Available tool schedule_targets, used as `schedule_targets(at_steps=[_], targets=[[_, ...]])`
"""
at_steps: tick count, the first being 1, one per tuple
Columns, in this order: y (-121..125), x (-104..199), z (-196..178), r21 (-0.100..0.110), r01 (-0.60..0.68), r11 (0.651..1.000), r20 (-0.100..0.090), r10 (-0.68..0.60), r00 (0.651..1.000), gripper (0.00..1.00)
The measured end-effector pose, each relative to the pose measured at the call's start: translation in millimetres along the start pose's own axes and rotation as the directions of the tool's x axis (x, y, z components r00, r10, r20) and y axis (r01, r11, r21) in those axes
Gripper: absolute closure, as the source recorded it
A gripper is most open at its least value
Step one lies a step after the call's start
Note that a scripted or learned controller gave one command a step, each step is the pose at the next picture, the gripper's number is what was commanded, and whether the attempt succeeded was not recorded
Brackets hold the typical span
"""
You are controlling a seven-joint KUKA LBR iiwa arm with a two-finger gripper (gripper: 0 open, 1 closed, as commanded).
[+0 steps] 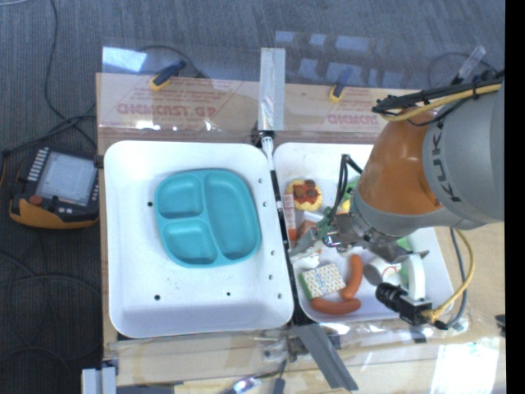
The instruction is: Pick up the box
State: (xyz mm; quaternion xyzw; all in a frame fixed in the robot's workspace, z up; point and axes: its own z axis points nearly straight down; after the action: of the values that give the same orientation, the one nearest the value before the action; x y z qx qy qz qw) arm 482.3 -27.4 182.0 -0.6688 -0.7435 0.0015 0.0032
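Note:
The box is small, pale and covered in a fine checked pattern. It lies flat near the front left of the right bin. My gripper hangs low over that bin, just behind the box and apart from it. The grey arm with its orange band covers the bin's middle and back right. Nothing can be seen held in the gripper.
Two orange sausages lie beside and in front of the box. A yellow and red toy food sits at the back left of the right bin. The left bin holds a teal divided plate.

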Motion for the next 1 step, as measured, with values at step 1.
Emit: schedule_targets(at_steps=[1], targets=[[38.7, -29.0, -0.3, 0.0, -0.035, 0.999, 0.002, 0.035, 0.999, 0.0]])
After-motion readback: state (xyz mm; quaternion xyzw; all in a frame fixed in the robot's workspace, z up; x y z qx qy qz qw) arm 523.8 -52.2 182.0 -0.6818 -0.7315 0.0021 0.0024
